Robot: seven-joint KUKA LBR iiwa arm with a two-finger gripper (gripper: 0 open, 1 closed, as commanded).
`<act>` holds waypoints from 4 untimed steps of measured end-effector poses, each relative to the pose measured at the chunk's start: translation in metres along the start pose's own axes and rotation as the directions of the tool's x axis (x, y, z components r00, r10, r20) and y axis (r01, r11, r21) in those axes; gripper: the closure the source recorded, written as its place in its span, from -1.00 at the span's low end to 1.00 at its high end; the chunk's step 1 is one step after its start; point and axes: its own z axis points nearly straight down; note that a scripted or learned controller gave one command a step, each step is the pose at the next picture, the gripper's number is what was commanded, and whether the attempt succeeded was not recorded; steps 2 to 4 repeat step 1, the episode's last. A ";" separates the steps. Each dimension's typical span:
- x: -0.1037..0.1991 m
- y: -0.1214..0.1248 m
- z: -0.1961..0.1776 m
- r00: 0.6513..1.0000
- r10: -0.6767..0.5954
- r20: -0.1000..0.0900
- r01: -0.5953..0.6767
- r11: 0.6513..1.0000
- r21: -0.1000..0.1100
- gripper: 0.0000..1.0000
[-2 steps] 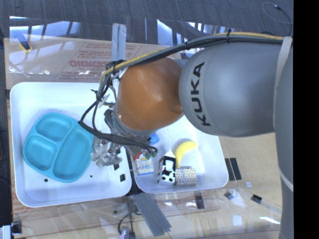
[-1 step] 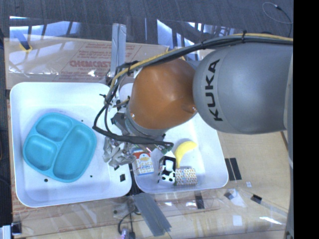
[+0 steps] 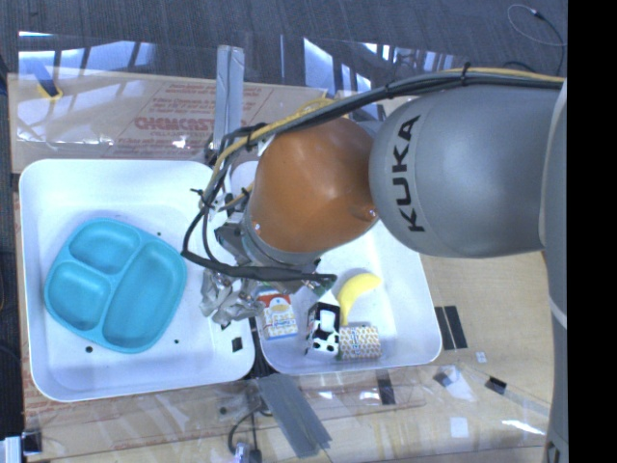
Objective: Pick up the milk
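- Since the milk (image 3: 279, 316) lies at the near-left corner of the right bin (image 3: 416, 270), close against the wall it shares with the left bin (image 3: 39, 258), I have little room on that side and should plan my approach around it.
- The carton is small, white with a red and blue print, and it seems to lie flat, its long side running away from the camera.
- My gripper (image 3: 228, 300) hangs just left of the carton, over the dividing wall, touching or nearly touching it; I cannot tell from here whether my fingers are open or closed, and nothing shows the carton between them.
- I judge I am a little off to the left: the step in hand is centring over the carton before I commit to a close.
- I would want one finger on each long side, not one on the carton and one on the wall.
- A black-and-white box (image 3: 325, 330) sits just right of the milk, a speckled item (image 3: 358, 341) beside that, and a banana (image 3: 354, 290) behind them; a wide opening risks nudging the box.
- The blue plate (image 3: 116, 283) in the left bin is well apart and no concern.
- A flat carton may slip, so I would lift slowly and straight up.
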 end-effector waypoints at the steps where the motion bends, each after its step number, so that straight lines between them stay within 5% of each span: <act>1: 0.093 -0.103 -0.012 0.983 0.185 0.005 -0.185 0.983 0.001 1.00; 4: 0.093 -0.103 -0.012 0.983 0.185 0.005 -0.185 0.983 0.001 1.00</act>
